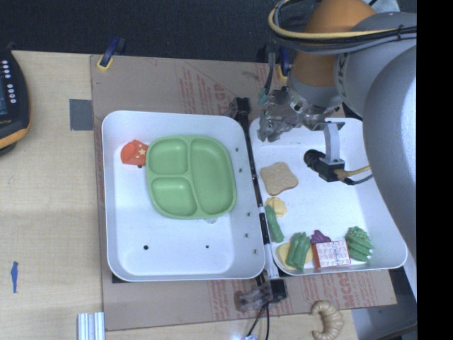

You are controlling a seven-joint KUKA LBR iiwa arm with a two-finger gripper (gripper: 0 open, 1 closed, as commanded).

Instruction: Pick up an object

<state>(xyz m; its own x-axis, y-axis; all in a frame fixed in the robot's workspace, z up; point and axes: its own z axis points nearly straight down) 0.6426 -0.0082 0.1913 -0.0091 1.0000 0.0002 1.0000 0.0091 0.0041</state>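
My gripper (pixel 273 127) hangs over the far left corner of the right bin (pixel 375 211), above bare white floor. A tan toast slice (pixel 278 178) lies just in front of it, apart from it. Further forward lie a small yellow piece (pixel 275 205) and a green pickle (pixel 273 226) along the bin's left wall. At the bin's front sit green pea pods (pixel 298 250), a purple piece (pixel 320 236), a red and white box (pixel 330 253) and a green leafy vegetable (pixel 359 243). I see nothing held under the gripper.
The left bin (pixel 127 246) holds a green divided plate (pixel 191 176) and a red piece with a yellow star (pixel 134 153). A black part on a cable (pixel 324 164) juts from the arm over the right bin. A tan curled object (pixel 327 319) lies on the bench in front.
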